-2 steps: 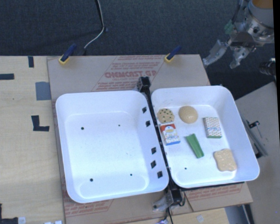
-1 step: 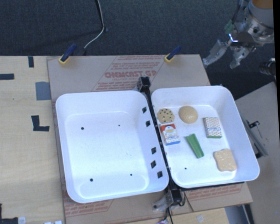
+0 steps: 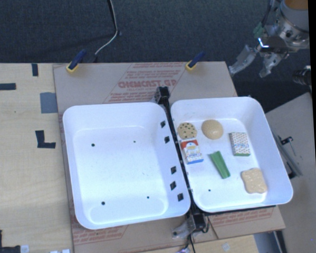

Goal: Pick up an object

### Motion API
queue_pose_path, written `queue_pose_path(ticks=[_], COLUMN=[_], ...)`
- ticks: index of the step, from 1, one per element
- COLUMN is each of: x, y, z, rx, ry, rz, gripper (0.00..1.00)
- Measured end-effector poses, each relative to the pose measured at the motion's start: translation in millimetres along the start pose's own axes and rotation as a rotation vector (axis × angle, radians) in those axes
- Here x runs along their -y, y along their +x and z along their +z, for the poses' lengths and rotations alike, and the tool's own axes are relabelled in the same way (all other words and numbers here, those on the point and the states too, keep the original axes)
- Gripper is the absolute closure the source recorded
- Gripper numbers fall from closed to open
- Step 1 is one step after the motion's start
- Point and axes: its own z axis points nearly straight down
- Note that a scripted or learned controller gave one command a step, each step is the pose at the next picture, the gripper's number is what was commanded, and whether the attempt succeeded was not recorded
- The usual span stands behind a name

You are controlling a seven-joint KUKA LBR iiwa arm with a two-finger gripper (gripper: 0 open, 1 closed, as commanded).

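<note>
Left bin (image 3: 80,154): a shallow white tray on the brown board, its floor bare white with four small dark dots.
Divider (image 3: 172,149): a dark strip with black clips where the two bins meet.
Right bin (image 3: 264,144): holds six small things, all lying flat and apart from the gripper.
Cookie (image 3: 187,130): round, speckled, near the divider at the bin's far side.
Carton (image 3: 192,151): small red-and-white box just in front of the cookie.
Bun (image 3: 212,129): pale round piece beside the cookie.
Green stick (image 3: 220,164): slanted, mid-bin, right of the carton.
Patterned box (image 3: 240,144): small, greenish, towards the right wall.
Tan piece (image 3: 254,180): lumpy, at the near right corner.
Arm: enters at the top right, orange band at the frame's edge, wrist raised well beyond the right bin's far corner.
Gripper (image 3: 252,60): fingers spread apart, pointing down and left over the dark floor, nothing between them.
</note>
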Motion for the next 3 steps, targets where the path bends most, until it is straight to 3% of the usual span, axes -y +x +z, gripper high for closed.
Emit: queue_pose_path(ticks=[3], x=[0.0], y=[0.0], z=[0.0], rx=[0.000], ry=[0.000], rz=[0.000], gripper=[0.00])
